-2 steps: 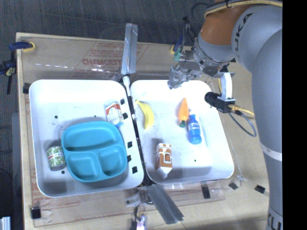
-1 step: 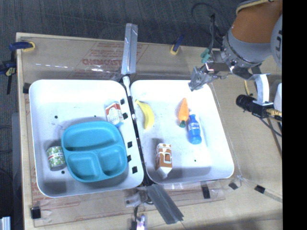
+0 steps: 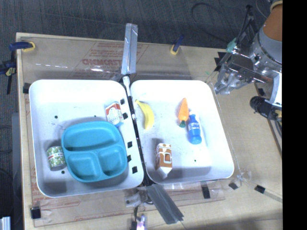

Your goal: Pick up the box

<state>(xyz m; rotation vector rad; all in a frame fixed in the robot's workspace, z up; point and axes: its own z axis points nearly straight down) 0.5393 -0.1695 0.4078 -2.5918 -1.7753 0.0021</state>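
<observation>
While a small green tin can [image 3: 55, 157] and a blue plastic divided tray [image 3: 93, 150] sit in the left bin [image 3: 38, 92], the orange-and-white carton box [image 3: 163, 157] stands in the right bin [image 3: 211, 92]. It looks light and crushable; grip its flat sides. The gripper [image 3: 225, 84] hangs past the bin's far corner, its state unreadable.
</observation>
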